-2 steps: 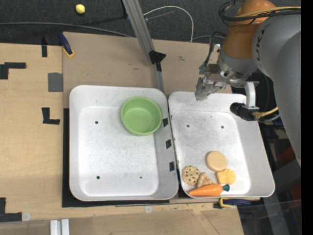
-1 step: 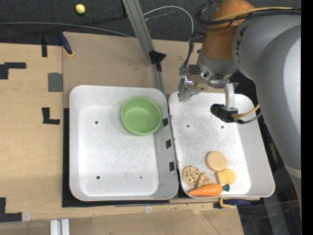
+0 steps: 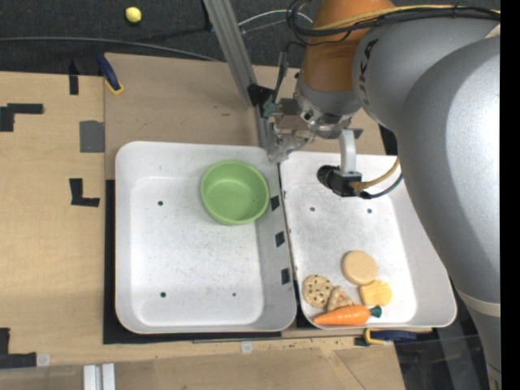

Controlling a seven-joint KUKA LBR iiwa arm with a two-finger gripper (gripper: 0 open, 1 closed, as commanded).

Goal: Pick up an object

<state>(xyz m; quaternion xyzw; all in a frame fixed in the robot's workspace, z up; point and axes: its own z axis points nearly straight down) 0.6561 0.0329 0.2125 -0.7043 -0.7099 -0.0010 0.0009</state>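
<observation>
Looking down on the bench, you would have found two shallow white bins side by side: the left white bin [image 3: 138,218] and the right white bin [image 3: 406,242]. The grey arm [image 3: 439,96] with its orange band [image 3: 345,39] reached in from the right, its two-finger gripper [image 3: 280,149] poised over the far end of the divide between the bins. Whether it was wide, narrow or holding anything could not be told; nothing showed in its grasp.

A round, pale green plastic bowl [image 3: 235,192] sat upright at the far right of the left bin, just beside the gripper. It looked light, stiff and smooth, so likely slippery; the thin rim was probably your best hold, one finger inside and one outside.

At the near edge of the right bin lay a cluster of toy food: a speckled tan cookie [image 3: 316,288], a plain round beige biscuit [image 3: 359,266], a yellow wedge like cheese [image 3: 375,292] and an orange carrot with a green tip [image 3: 345,316]. All seemed small, light and rigid. They touched one another, so isolating one might have been awkward; the carrot's length suggested gripping across its middle.

Part of some lettering showed on the arm's grey casing, too foreshortened to read. No other writing was legible.
</observation>
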